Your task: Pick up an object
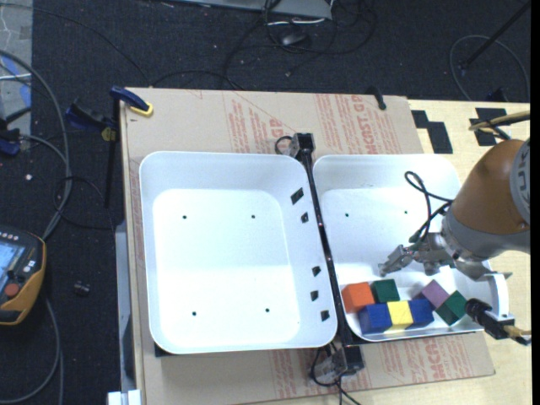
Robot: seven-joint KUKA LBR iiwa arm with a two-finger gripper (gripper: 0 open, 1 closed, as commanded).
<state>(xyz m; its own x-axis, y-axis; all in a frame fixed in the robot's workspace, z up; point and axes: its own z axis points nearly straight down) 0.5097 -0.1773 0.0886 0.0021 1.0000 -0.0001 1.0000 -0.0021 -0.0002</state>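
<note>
Several small blocks lie clustered at the front of the right bin (371, 192). An orange block (358, 294) and a dark green block (386, 291) sit side by side. In front of them stand a blue block (375, 317), a yellow block (399, 314) and another blue block (420, 311). A purple block (435, 294) and a green block (452, 307) lie to their right. My gripper (396, 261) hangs over the right bin, just behind the dark green block, with nothing visibly in it.
The left bin (169, 184) stands beside the right one, with a black divider strip (316, 234) between them. The grey arm (494, 197) covers the right bin's right side. Cables and a clamp lie beyond the bench.
</note>
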